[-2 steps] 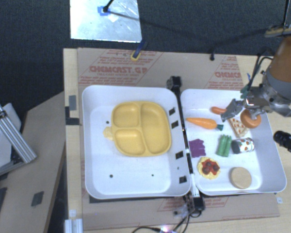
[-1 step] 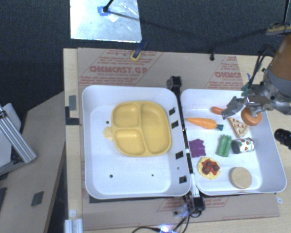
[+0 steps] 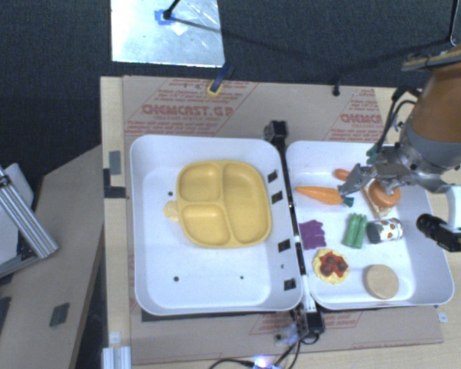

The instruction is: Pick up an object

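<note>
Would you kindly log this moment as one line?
pincer: over right bin, by carrot | grasp: unclear | yellow tray: left bin

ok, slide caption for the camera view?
Gripper hovers over the carrot in the right bin; yellow tray sits in the left.

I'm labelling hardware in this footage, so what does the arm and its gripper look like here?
The arm enters from the right with a broad orange band above a rounded grey wrist section. Dark cables loop along its left side toward the tool. The gripper is a grey metal assembly with slim grey fingers. A white bracket and a black cylindrical part stick out beneath the wrist.
</note>
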Controlling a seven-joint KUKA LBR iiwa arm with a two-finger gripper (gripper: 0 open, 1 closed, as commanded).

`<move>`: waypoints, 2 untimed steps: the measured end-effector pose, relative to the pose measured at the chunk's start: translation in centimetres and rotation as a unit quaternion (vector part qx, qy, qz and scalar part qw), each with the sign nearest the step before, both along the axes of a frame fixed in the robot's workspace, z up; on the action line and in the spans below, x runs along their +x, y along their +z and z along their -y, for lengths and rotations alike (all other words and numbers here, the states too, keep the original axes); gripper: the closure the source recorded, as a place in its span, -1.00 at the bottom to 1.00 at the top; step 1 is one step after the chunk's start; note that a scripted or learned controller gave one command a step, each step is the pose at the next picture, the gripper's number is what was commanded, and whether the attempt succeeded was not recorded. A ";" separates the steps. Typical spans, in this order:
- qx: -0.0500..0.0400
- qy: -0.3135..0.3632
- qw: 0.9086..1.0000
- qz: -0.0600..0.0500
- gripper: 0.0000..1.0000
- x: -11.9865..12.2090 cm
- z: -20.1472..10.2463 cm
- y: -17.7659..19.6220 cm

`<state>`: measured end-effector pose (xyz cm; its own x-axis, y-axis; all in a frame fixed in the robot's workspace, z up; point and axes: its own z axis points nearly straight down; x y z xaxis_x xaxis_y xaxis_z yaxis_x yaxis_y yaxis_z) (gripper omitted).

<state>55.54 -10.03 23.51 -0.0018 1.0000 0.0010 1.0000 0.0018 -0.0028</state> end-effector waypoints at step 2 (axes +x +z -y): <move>0.000 -0.001 1.000 0.000 -1.00 0.7 -1.4 -9.2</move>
